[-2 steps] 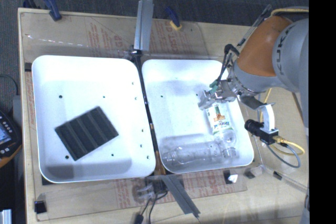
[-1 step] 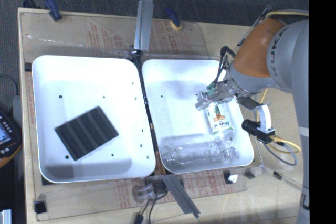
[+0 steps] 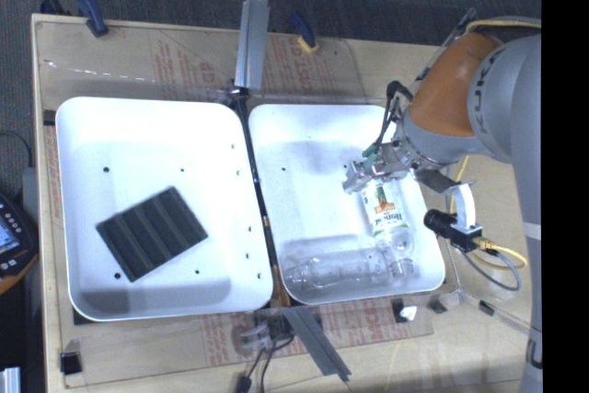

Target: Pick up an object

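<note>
Two bins face you: the left bin [image 3: 83, 129] holds a dark ribbed pad [image 3: 152, 232]; the right bin [image 3: 285, 138] holds a clear bottle [image 3: 345, 269] and a small labelled bottle [image 3: 386, 214] directly below the gripper [image 3: 365, 170].

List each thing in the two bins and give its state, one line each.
Black ribbed pad: flat in left bin.
Small labelled bottle: lying in right bin, under the gripper.
Clear bottle: on its side along the near wall.
</note>
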Controlling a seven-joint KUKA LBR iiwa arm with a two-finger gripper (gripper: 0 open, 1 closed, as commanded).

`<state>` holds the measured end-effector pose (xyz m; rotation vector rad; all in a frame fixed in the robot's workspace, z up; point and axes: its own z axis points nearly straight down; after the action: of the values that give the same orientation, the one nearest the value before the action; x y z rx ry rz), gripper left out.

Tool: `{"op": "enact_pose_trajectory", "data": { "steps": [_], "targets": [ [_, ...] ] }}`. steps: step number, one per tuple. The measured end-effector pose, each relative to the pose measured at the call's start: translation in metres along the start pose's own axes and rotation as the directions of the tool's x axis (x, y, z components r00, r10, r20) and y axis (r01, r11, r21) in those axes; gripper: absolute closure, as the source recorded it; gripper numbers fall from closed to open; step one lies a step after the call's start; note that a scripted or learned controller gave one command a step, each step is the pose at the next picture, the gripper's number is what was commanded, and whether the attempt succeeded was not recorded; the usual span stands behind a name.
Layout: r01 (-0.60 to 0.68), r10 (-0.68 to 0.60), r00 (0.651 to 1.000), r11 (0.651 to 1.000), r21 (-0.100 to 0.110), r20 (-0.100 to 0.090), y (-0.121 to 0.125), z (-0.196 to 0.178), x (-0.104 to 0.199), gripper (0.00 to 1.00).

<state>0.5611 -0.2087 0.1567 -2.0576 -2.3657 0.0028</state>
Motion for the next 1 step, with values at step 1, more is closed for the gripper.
{"op": "enact_pose_trajectory", "data": {
  "steps": [1],
  "targets": [
    [0.0,0.0,1.0,1.0,0.0,0.0,0.0,0.0,0.0,0.0]
  ]
}}
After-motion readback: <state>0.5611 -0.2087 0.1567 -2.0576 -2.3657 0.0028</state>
